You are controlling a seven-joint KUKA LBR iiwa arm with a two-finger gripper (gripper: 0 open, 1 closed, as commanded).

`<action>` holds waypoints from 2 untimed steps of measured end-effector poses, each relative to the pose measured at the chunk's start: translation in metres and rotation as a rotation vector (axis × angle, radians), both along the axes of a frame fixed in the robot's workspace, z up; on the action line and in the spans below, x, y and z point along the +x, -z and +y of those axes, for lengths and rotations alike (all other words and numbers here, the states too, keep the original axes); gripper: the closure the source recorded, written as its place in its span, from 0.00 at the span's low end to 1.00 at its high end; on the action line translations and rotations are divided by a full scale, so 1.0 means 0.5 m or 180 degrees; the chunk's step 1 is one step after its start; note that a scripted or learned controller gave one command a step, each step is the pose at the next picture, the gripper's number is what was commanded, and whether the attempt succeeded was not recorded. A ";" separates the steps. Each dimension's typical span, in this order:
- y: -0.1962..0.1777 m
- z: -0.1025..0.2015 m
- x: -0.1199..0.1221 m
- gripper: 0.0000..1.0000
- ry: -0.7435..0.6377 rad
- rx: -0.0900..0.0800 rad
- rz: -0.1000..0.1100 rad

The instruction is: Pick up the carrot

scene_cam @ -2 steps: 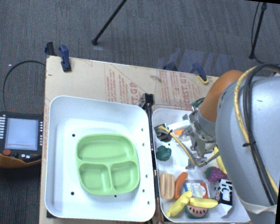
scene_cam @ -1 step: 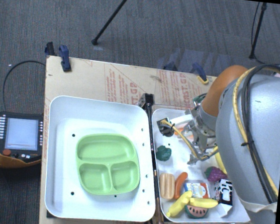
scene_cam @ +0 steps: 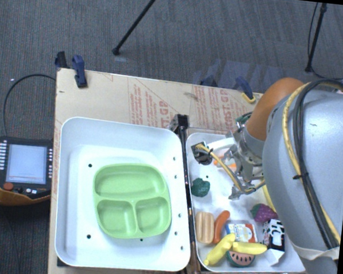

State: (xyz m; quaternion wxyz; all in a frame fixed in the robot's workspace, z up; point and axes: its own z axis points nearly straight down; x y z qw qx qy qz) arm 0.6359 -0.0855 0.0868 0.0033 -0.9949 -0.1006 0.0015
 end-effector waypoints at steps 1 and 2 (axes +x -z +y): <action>-0.017 -0.001 -0.001 1.00 0.0018 0.0018 0.0011; -0.208 0.102 -0.010 1.00 -0.0470 -0.0001 -0.0023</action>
